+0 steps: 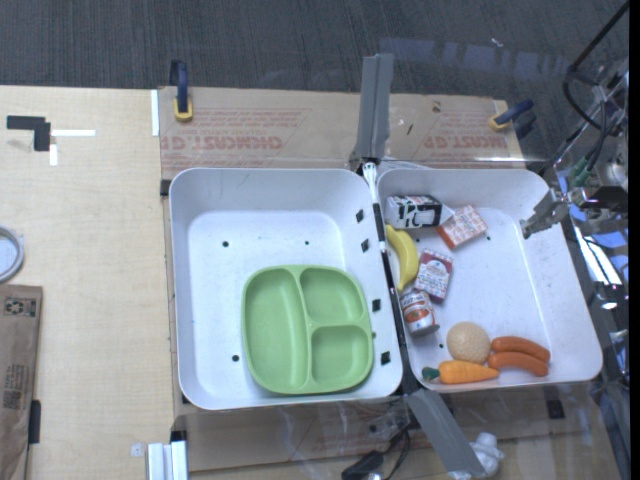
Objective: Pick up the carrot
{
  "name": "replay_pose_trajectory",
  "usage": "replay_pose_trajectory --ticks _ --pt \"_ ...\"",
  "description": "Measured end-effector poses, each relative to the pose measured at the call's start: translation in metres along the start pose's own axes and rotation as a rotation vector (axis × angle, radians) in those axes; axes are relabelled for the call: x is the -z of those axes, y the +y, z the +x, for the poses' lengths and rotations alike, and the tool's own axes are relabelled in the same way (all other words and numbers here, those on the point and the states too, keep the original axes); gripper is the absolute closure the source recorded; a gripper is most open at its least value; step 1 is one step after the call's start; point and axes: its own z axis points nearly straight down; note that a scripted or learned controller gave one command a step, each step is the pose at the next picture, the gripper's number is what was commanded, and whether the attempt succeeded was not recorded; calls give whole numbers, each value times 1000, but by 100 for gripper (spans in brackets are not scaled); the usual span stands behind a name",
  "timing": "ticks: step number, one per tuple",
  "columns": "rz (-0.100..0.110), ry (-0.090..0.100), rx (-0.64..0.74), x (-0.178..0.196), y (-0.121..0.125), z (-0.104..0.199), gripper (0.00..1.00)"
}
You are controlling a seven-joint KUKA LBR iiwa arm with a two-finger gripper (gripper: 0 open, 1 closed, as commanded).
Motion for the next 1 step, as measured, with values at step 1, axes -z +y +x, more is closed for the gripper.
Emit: replay_pose_trajectory --ticks 1 --pt "-1 1 69 -185 4 43 0"
